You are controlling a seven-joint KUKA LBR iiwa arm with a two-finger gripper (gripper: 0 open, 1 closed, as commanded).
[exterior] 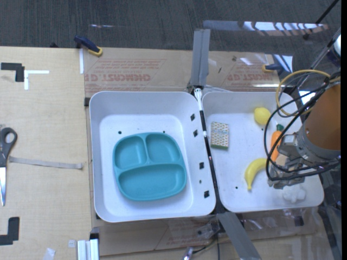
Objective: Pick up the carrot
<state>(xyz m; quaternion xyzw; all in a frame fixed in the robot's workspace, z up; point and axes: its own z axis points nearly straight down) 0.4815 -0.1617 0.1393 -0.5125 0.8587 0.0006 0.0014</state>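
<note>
Carrot [275, 144] sits in the right bin [238, 199], near its right side, orange with a green top end pointing up — partly hidden behind black cables. Claw [286, 173] hangs low just beside and below it, over the bin floor; cannot tell how its jaws stand, cables and wrist block them. Nothing visible between them, so I judge the pick not done — carrot not lifted, grasp and lift both left.

Counts: one carrot, one banana [254, 172], one lemon [262, 116], one small patterned sponge [219, 135], one white lump [294, 195] at the bin's lower right. Left bin [103, 145] has one teal divided plate [150, 166]. Two bins. Scissors [5, 156] on the desk [43, 118], far left.
</note>
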